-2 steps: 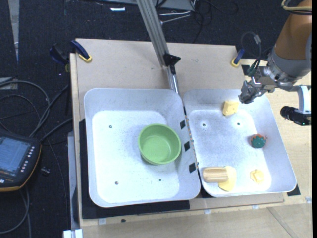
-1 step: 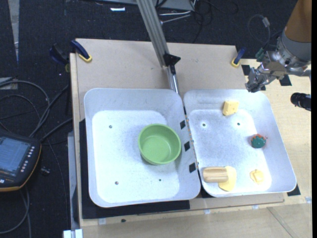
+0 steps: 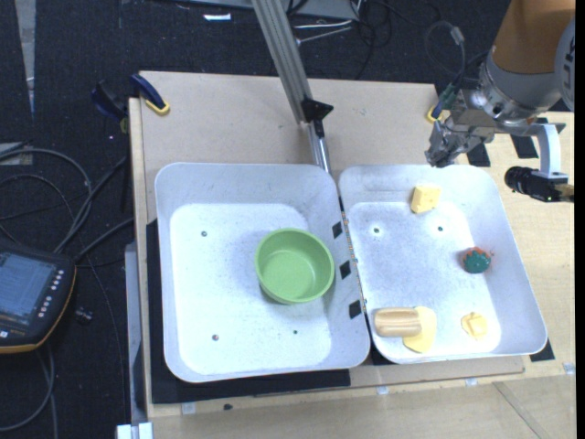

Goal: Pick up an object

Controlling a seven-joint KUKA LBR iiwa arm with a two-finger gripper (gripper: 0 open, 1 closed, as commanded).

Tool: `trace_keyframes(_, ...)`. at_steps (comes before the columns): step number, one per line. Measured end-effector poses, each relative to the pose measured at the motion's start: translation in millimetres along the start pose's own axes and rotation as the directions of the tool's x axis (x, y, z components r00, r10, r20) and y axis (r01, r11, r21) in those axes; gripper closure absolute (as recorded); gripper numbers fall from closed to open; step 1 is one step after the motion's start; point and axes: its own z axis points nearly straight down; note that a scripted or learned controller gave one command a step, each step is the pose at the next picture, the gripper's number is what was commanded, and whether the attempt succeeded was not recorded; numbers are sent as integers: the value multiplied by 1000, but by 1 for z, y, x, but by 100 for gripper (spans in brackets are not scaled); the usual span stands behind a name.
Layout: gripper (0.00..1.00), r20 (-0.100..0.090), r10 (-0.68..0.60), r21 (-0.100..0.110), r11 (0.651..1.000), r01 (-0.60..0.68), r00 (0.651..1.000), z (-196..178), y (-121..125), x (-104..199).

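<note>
My gripper (image 3: pixel 442 152) hangs above the far edge of the right bin (image 3: pixel 516 245), up and to the right of a pale yellow block (image 3: pixel 424 198). A teal and orange ball-like toy (image 3: pixel 476 261) lies near the bin's right side. Near the front lie a tan bread-like roll (image 3: pixel 397 322) on a yellow piece (image 3: pixel 421 339) and a small yellow toy (image 3: pixel 473 324). A green bowl (image 3: pixel 293 264) stands in the left bin (image 3: pixel 183 273). Nothing shows between the gripper's tips.
A grey metal pole (image 3: pixel 285 48) slants from the top down to the gap between the bins. Black clips (image 3: pixel 345 268) line the shared bin edge. A blue and yellow clamp (image 3: pixel 146 94) sits at the bench's far left corner.
</note>
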Motion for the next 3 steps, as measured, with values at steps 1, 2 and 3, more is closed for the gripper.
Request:
trace_keyframes(1, 100, 0, -1, 0, 1000, 1, 1000, 4, 10, 46)
trace_keyframes(2, 100, 0, 0, 1, 1000, 0, 1000, 20, 18, 89)
trace_keyframes(3, 100, 0, 1, 1, 1000, -1, 1000, 33, 14, 132)
